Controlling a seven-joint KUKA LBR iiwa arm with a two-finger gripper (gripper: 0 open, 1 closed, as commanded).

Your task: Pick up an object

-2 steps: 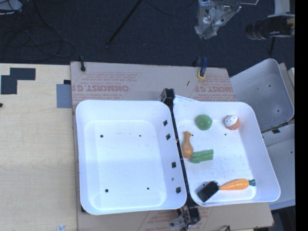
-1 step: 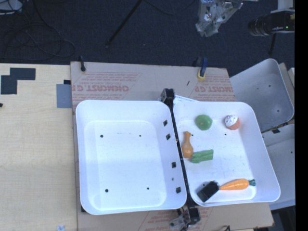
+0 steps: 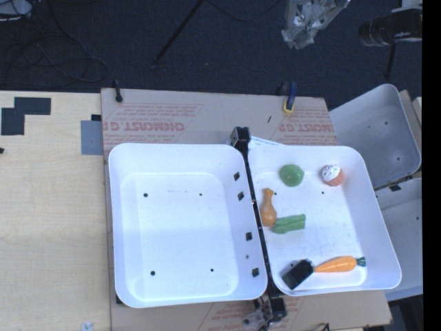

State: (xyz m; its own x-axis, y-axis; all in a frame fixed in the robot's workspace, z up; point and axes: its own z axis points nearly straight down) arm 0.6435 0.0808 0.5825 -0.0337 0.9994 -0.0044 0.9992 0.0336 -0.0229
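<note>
Up top, well above the bins: gripper [image 3: 303, 25] hanging over dark floor, touching nothing; cannot tell open or shut from this angle. Down in the right bin [image 3: 375, 205], every object. Carrot [image 3: 335, 265] near the front wall, lying almost level, long axis left to right, green top pointing right, tip toward a black block [image 3: 298, 274]. Green ball [image 3: 291, 175] and orange-white ball [image 3: 332, 175] toward the back. Orange bottle-shaped toy [image 3: 267, 209] by the divider, neck pointing back, with a green piece [image 3: 289, 223] lying crosswise just beside its base. Left bin [image 3: 117, 185] alongside.
</note>
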